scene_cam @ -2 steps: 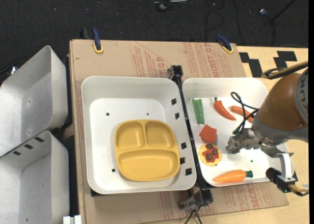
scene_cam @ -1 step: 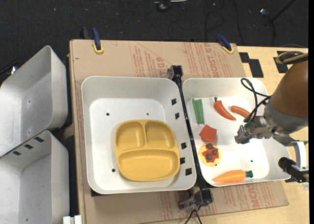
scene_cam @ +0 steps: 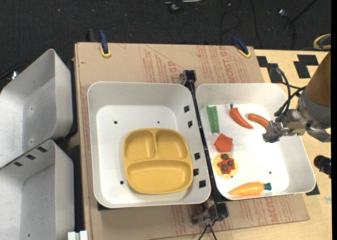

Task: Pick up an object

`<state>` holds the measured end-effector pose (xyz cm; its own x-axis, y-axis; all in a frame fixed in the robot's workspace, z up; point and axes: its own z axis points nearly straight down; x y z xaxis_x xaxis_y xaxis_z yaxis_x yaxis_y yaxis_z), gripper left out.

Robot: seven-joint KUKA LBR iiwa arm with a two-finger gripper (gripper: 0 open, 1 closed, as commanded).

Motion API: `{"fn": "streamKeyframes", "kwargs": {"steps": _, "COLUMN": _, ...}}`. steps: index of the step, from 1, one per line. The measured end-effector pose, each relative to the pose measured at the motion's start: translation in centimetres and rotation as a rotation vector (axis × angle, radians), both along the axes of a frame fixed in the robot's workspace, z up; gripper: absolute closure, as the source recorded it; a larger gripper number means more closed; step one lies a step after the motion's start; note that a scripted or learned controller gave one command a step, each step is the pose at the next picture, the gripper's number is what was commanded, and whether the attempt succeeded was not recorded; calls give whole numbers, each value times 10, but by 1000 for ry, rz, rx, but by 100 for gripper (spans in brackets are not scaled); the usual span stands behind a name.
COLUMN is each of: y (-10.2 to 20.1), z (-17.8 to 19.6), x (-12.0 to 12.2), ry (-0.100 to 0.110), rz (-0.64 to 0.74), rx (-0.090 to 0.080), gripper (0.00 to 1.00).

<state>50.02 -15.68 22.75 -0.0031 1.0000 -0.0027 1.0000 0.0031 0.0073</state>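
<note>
The arm [scene_cam: 318, 94] is cut off at the right edge, so you only get the orange band and the grey wrist. The gripper [scene_cam: 269, 133] hangs over the right side of the right bin [scene_cam: 295, 173], and honestly it's a dark little blob; can't tell how the fingers stand, and I see nothing between them. A cable partly covers the bin's far right corner.

Left bin [scene_cam: 105, 107]: just a yellow divided plate [scene_cam: 157, 161], three compartments, sitting toward the near side.

Right bin has all the small stuff:
- green stick [scene_cam: 212, 118] near the divider, lying lengthwise
- red chili [scene_cam: 240, 117] just right of it
- orange sausage-looking thing [scene_cam: 258, 120] beside the chili, closest to the gripper, just up and left of it; whether they touch, can't say
- red chunk [scene_cam: 224, 142] in the middle
- yellow disc with dark red spots [scene_cam: 226, 166] just below that, too small to make out what it is
- carrot [scene_cam: 247, 188] along the near wall, green tip pointing right

More white tubs [scene_cam: 31, 112] sit off to the left, partly cropped.
</note>
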Motion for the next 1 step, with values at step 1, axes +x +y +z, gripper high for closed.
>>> {"fn": "streamKeyframes", "kwargs": {"steps": 1, "y": 0, "z": 50, "x": 1, "ry": 2, "rz": 0, "rx": 0, "gripper": 100}}
